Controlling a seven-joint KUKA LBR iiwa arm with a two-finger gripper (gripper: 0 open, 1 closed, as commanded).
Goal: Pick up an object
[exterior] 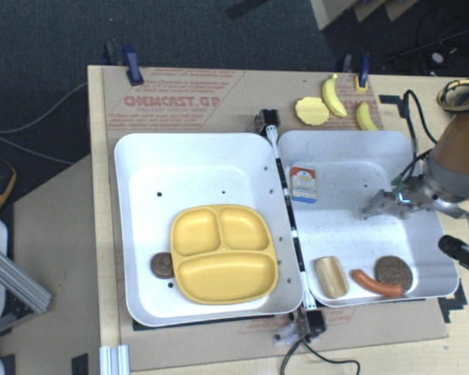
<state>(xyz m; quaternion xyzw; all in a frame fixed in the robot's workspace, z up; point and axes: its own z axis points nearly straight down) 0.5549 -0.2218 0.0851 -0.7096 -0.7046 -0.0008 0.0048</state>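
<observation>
Gripper (377, 206) poised low over the right bin (352, 148), nothing seen between its fingers.

The fingers are seen spread apart. A small carton (302, 184) lies at the bin's left; a bun (331, 276), sausage (375, 283) and patty (394, 271) are lined along its near edge.

My arm (452, 156) is showing a rounded orange-brown band at its upper part, shading into a grey, smooth cylindrical wrist below it. A thin black cable (413, 123) is looping up beside the arm. My gripper (379, 207) is looking like dull grey metal, slim and angular, with darker joints where it is meeting the wrist. A black, rounded fitting (456, 251) is sticking out under the grey housing. Any screws or markings are appearing too small to tell.
</observation>
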